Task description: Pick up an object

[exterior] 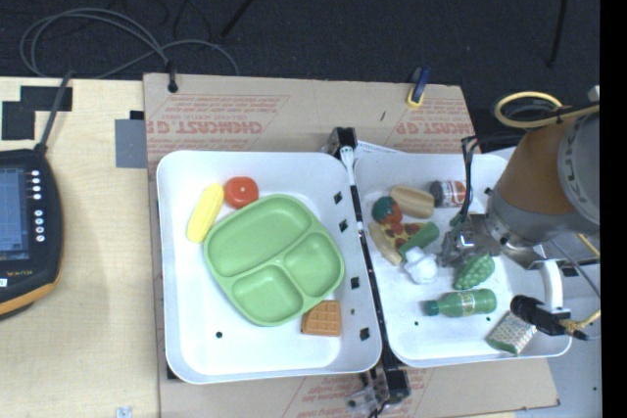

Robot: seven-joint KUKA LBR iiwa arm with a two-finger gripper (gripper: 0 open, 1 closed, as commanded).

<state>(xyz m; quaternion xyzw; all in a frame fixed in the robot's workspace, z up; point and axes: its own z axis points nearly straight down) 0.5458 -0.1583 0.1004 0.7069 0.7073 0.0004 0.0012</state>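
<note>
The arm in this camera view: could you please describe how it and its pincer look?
The arm is bulky and rounded, grey, with a wide orange band above the wrist. Its metal-grey pincer looks small and dark beside it. A thin black cable runs along the wrist.

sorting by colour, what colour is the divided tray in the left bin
Light green; the divided tray shows clearly in the camera view.

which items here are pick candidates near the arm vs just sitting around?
In play, right bin, by the tool: green bottle, green textured piece, white ball, hot dog bun.

Lying about, left bin: green tray, banana, tomato, waffle.
</note>
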